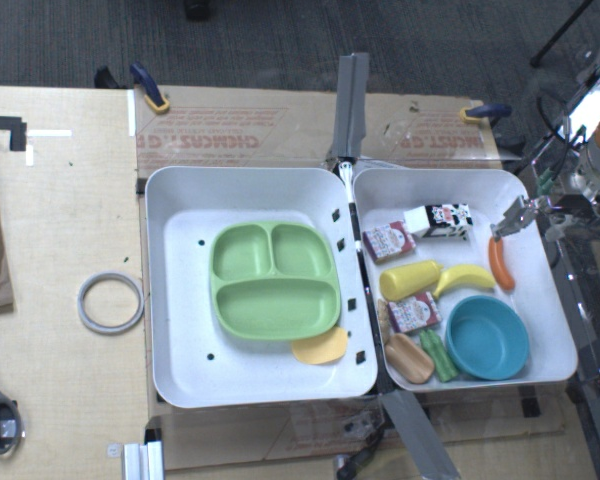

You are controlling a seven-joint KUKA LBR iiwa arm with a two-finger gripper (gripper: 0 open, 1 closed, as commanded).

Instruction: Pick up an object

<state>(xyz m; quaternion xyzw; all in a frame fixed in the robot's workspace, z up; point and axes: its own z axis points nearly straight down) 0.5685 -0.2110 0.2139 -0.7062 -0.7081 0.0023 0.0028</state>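
the divided plate (275, 280) lies in the left bin (170, 268); the right bin (550, 298) holds a bowl (488, 336), with a banana (467, 279) just behind it.

Dark grey carpet (280, 18), wooden bench (60, 228)

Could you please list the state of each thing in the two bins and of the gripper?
Green divided plate: flat in left bin, nothing in its compartments.
Yellow slice: lies against plate's near edge.
Blue bowl: upright, right bin.
Banana: lying beside bowl.
Carrot: lying near the gripper.
Milk carton: on its side.
Gripper: over right bin's far right, jaws unclear.
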